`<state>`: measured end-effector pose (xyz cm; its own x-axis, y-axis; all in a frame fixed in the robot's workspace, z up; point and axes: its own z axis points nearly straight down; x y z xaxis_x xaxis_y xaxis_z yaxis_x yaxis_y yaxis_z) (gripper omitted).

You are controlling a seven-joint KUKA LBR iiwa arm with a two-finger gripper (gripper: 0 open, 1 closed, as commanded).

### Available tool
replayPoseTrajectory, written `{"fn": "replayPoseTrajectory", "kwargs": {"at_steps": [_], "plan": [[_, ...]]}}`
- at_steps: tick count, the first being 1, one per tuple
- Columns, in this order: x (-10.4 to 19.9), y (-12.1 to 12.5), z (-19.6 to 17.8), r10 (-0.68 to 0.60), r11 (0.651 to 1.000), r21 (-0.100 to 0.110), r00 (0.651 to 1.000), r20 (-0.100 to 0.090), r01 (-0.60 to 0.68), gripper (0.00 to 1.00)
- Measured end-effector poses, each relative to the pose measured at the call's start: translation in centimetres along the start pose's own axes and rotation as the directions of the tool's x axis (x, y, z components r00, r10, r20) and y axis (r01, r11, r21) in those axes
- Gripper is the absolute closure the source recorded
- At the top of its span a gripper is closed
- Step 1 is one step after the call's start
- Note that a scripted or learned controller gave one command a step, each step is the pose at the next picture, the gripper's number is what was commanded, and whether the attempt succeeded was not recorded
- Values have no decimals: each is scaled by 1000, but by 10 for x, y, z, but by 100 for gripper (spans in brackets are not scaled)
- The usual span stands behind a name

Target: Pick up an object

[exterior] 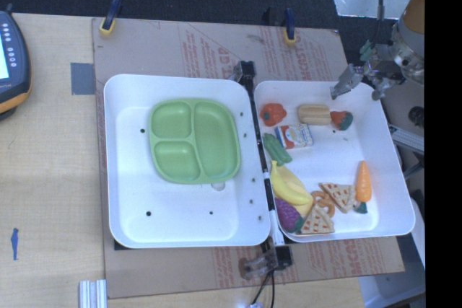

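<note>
Approach step: gripper (359,80), jaws apart and empty, hovers over the right bin (386,155) at its 1 o'clock corner; nearest candidate, bread roll (314,114), lies at the gripper's 8 o'clock; next move calls for descent and closure

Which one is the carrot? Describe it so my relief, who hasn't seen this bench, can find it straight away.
Start at the right white bin, the one full of toy food. Follow its right wall toward the near corner: the carrot lies there, beside the waffle pieces. It is the only long orange piece, with a small green tip at its near end.
</note>
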<state>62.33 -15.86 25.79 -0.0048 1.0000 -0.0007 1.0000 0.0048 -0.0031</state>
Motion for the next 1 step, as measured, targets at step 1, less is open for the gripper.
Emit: {"fn": "replayPoseTrajectory", "kwargs": {"at_steps": [1], "plan": [[-56,15,121,3,1000,10,1000,0,-3,0]]}}
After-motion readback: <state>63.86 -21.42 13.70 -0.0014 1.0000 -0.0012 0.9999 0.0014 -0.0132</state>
